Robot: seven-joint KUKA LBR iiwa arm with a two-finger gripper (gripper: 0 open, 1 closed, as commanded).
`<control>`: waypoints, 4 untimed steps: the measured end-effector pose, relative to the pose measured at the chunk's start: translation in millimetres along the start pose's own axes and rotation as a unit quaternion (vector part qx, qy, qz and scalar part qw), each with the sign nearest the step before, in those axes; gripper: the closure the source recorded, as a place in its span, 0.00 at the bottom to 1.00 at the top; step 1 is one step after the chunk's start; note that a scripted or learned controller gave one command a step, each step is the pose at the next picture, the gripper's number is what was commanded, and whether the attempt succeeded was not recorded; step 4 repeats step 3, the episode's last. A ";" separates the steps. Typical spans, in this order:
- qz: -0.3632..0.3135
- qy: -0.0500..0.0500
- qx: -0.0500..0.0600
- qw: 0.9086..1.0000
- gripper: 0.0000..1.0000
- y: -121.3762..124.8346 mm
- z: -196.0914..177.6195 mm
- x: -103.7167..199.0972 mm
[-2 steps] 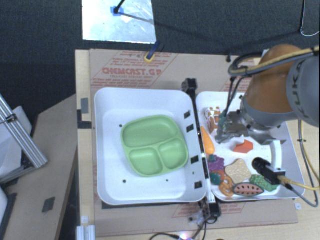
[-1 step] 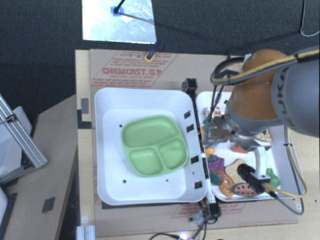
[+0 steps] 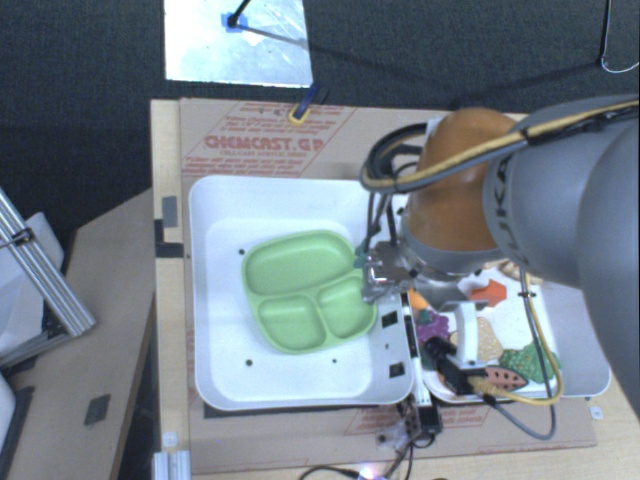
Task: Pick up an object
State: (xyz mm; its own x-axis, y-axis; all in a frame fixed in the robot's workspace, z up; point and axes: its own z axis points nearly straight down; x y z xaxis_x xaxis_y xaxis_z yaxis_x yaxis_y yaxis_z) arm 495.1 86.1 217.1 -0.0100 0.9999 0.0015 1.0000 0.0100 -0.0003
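1. The grey arm (image 3: 570, 198) fills the right of the frame, over the right bin (image 3: 590, 373).
2. Its gripper (image 3: 372, 273) touches the green divided plate (image 3: 305, 290) at the plate's right rim, in the left bin (image 3: 215, 218); finger spacing cannot be told.
3. Small colourful objects (image 3: 500, 363) lie at lower right.

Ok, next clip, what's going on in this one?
A grey arm with an orange band reaches in from the right, its wrist hanging over the divide between two white bins. The left bin holds a green divided plate, and the gripper sits at that plate's right edge. Several small coloured items lie in the right bin, partly under the arm. Nothing is visibly lifted.
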 end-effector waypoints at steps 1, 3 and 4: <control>0.005 -0.001 0.000 1.000 1.00 -5.0 1.7 -10.2; 0.002 -0.001 0.000 1.000 1.00 -1.7 -0.1 1.5; 0.002 -0.001 0.000 1.000 1.00 -1.7 -0.1 1.5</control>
